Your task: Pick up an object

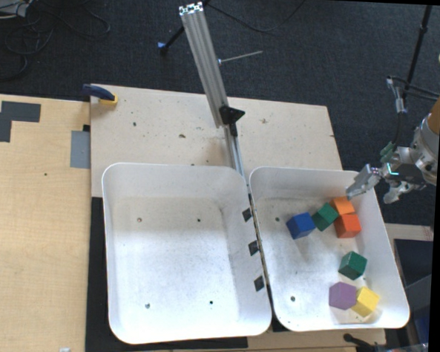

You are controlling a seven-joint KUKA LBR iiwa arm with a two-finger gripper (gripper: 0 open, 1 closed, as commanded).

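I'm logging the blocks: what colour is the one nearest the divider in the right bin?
Blue: the block lies leftmost in the right bin, clear in the camera view.

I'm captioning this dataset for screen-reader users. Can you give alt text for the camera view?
A gripper hangs open over the right bin's far right corner, holding nothing. In that bin lie a blue cube, two green cubes, two orange blocks, a purple cube and a yellow cube. The left bin sits beside it.
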